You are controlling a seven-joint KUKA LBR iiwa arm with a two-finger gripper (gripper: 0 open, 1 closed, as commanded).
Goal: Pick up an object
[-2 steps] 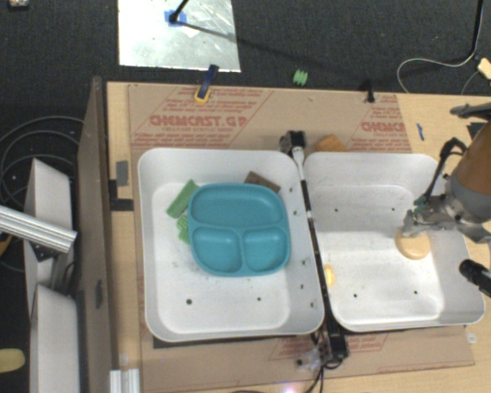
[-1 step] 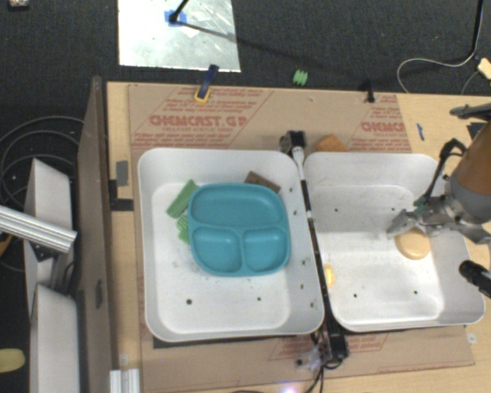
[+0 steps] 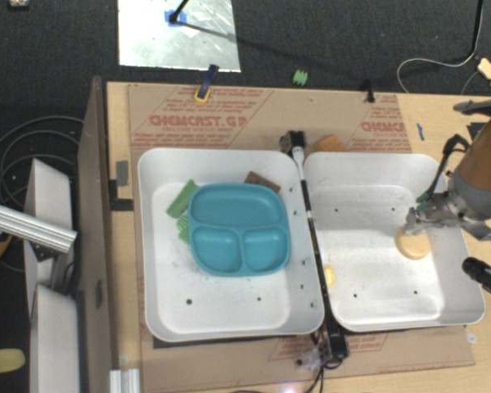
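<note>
The pale tan round object (image 3: 412, 245) lies in the right shallow white bin (image 3: 376, 301), toward its right side. The pincer (image 3: 421, 217) sits just above it; its state cannot be told.

Divided tray (image 3: 233, 234) in left bin (image 3: 159, 301)
</note>
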